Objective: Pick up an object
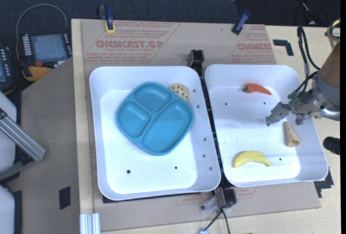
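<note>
Right bin [232,135] holds the candidates: a yellow banana [251,159] near its front edge, an orange carrot [256,88] toward the back, a tan cone [291,134] by the right wall. The claw [277,114] hangs over the bin's middle, fingers apart, gripping nothing. Left bin [108,173]: blue divided plate [155,118], cookie [179,90] at its back edge.
</note>
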{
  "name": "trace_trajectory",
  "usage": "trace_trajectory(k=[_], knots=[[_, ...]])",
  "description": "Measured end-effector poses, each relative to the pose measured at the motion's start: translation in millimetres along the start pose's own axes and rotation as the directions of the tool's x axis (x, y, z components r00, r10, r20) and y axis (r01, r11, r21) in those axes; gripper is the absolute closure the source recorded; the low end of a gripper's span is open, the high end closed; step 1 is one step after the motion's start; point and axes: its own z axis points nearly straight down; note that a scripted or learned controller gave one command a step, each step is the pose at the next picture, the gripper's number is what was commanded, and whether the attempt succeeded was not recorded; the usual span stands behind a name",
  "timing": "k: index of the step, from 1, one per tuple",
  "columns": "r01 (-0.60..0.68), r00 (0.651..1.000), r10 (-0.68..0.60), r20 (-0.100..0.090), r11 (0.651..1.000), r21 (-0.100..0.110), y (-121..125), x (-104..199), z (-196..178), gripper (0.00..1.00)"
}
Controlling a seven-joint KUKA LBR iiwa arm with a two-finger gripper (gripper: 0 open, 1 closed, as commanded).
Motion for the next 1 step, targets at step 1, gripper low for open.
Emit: trace_trajectory(k=[1], knots=[[0.003, 1.0, -0.003, 0.003, 1.0, -0.011, 2.9, 0.2, -5.3, 0.0]])
